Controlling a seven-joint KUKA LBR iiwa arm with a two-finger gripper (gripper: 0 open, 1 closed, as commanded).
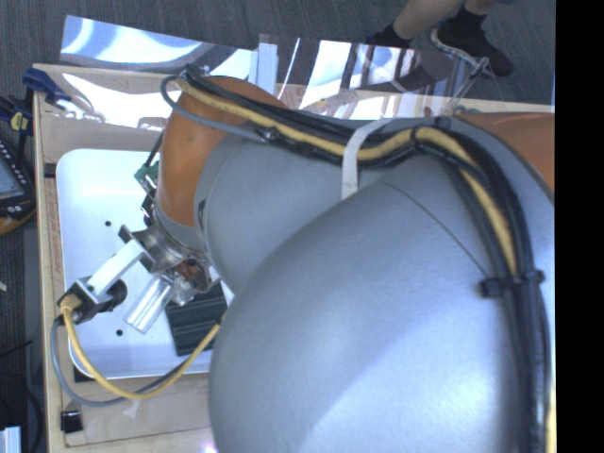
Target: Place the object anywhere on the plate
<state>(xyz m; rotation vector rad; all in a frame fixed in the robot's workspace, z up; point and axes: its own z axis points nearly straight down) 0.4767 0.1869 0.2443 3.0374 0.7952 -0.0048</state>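
Observation:
The grey arm with its orange band (189,159) covers most of the view and reaches down into the left white bin (85,187). My gripper (132,295) hangs low over the front part of that bin's floor, pointing to the lower left. A dark ribbed block (195,321) sits right beside it, under the wrist; whether it is part of the tool or a loose thing is unclear. A small green edge (145,174) peeks out from behind the orange band at the bin's middle. The arm hides the right bin.
A yellow cable (123,385) loops from the gripper across the bin's front rim. The wooden bench edge (42,253) runs along the left. A person's feet (453,17) stand beyond the bench at the top.

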